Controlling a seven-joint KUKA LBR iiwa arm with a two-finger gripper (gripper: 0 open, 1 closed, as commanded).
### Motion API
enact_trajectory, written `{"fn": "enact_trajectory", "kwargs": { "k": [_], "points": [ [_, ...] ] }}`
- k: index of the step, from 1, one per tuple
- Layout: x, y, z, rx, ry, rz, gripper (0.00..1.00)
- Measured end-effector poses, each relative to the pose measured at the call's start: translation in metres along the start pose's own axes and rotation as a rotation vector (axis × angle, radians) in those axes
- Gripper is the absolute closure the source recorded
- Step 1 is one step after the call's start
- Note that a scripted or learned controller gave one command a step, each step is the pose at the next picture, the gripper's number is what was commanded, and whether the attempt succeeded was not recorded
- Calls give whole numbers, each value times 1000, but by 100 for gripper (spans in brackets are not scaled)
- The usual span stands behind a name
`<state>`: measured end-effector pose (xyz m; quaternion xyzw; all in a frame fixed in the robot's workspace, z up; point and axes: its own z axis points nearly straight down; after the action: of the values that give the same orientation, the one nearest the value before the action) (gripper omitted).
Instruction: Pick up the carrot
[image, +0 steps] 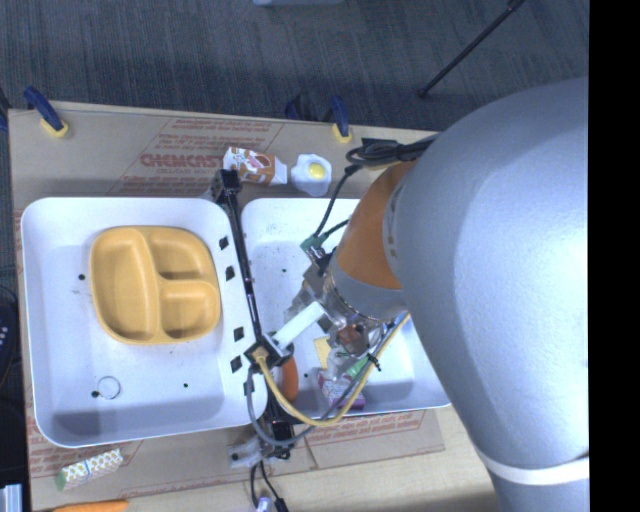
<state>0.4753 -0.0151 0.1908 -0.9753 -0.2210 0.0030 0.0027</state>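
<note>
Spotted the carrot (288, 378) down at the near end of the right bin (272, 222), tucked close against the wall shared with the left bin (40, 300). Looked like just a small orange piece peeking out beside a yellow cable (300, 415) looping across that corner.

Saw the arm (500, 280) coming in huge from the right, orange band (362, 240) over the middle of the right bin, with the gripper (345, 348) lowered into the bin just right of the carrot. Couldn't tell whether the gripper was spread apart, closed, or clamped on anything, too much clutter and blur down there. Couldn't make out any contact with the carrot either, only that it sat near.

Noticed a yellow divided plate (153, 281) lying flat in the left bin. Also caught a little carton (250, 165) and a white-and-yellow object (312, 172) on the cardboard (150, 150) behind the bins, plus a blue clamp (45, 110) at the far left corner.
</note>
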Motion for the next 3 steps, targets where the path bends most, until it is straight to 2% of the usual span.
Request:
{"fn": "enact_trajectory", "kwargs": {
  "k": [1,2,3],
  "points": [
    [51,96,-111,-3,3,11,0],
    [5,27,-43,0,0,238,0],
    [1,-1,0,0,0,239,0]
  ]
}}
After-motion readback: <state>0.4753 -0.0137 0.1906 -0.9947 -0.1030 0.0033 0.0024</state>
